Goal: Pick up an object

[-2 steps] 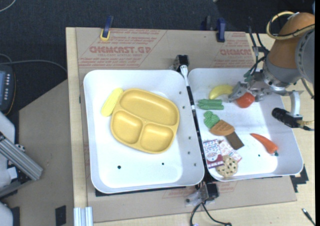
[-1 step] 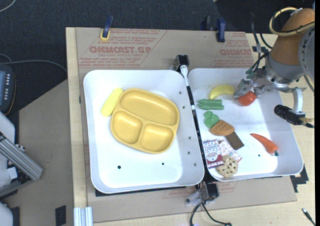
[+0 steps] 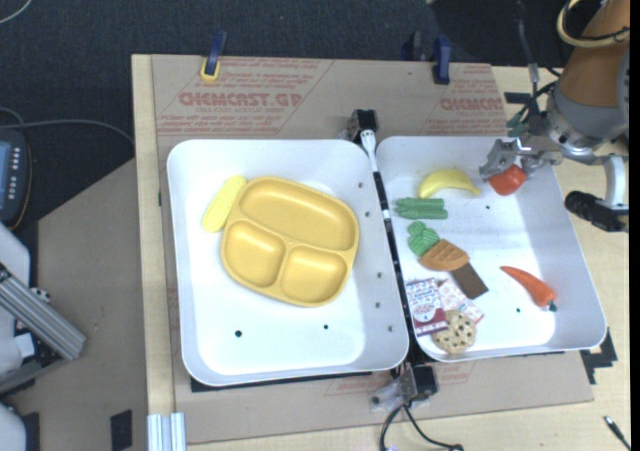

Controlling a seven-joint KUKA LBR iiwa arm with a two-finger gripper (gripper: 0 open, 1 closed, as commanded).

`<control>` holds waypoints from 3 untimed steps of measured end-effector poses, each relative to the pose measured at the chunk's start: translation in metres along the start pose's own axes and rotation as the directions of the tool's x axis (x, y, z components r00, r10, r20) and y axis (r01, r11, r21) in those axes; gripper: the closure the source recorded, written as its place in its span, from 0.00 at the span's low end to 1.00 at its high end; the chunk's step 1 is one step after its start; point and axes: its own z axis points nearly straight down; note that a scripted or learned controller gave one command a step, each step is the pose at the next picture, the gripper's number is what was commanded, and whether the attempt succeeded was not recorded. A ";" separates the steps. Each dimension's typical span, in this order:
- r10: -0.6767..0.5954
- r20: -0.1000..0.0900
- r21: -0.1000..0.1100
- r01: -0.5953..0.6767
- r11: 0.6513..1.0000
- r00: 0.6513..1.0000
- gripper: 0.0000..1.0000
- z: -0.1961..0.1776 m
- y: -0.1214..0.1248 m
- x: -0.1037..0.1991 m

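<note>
My gripper [image 3: 506, 167] hangs over the far right part of the right bin [image 3: 560, 239]. It is shut on a small red toy [image 3: 509, 181], which shows between the fingertips. Just to the toy's left lies a yellow banana [image 3: 447, 182]. Below the banana are a green bean pod [image 3: 420, 207], a green leafy piece [image 3: 422, 237] and an orange-brown piece with a dark handle [image 3: 452, 261]. A red chili pepper [image 3: 529, 285] rests near the bin's right side. At the front left corner sit a cookie [image 3: 455, 332] and a printed snack packet [image 3: 427, 299].
The left bin [image 3: 200, 319] holds a yellow divided tray [image 3: 288, 239] with a yellow strip [image 3: 223, 203] at its left edge. A black divider [image 3: 380, 209] runs between the bins. The arm's orange and grey body [image 3: 595, 59] stands at the right.
</note>
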 end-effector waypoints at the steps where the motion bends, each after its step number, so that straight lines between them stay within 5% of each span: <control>1: 0.000 0.000 -0.001 0.000 1.000 1.000 1.00 -0.045 0.007 -0.002; 2: 0.000 0.000 0.000 0.000 1.000 1.000 1.00 -0.088 0.008 -0.003; 3: -0.004 -0.004 0.007 0.004 1.000 1.000 1.00 -0.096 0.005 0.046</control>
